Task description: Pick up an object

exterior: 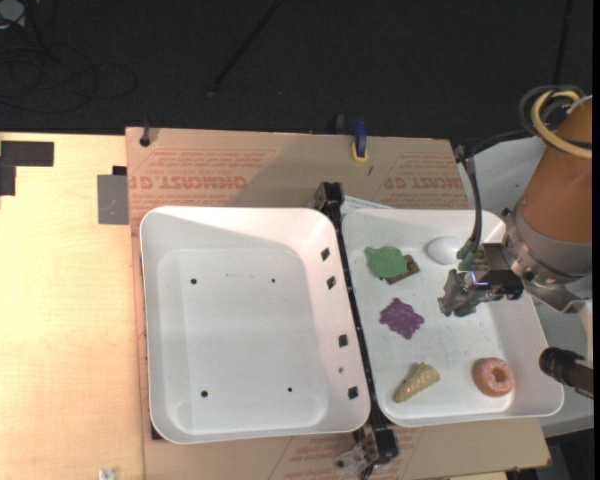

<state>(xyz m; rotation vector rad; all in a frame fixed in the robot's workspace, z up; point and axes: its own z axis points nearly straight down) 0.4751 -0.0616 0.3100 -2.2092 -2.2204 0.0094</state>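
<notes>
Objects to pick, four toy pieces, lie in the right bin (555, 398): a green piece (385, 261) near the bin's far left corner, resting partly on a small brown piece (409, 267) that sticks out at its right side; a purple piece (401, 317) nearer the middle of the left side; a tan cone (416, 381) (ice-cream cone shape, lying on its side) toward the near edge; and a pink ring doughnut (493, 376) close to the near right corner. All four lie well apart from one another, save green and brown, which touch. The gripper (460, 299) sits above the bin floor in the right half of the bin, to the right of the purple piece and up-bin from the doughnut, not touching either. Nothing is seen between its fingers; whether they are spread or closed cannot be told from this angle (dark metal, blurred against the wrist). A pale oval spot (442, 249) shows on the bin floor just beyond the gripper, toward the far edge. The left bin (160, 268) adjoins the right one along a shared middle edge with black clips (330, 268).
</notes>
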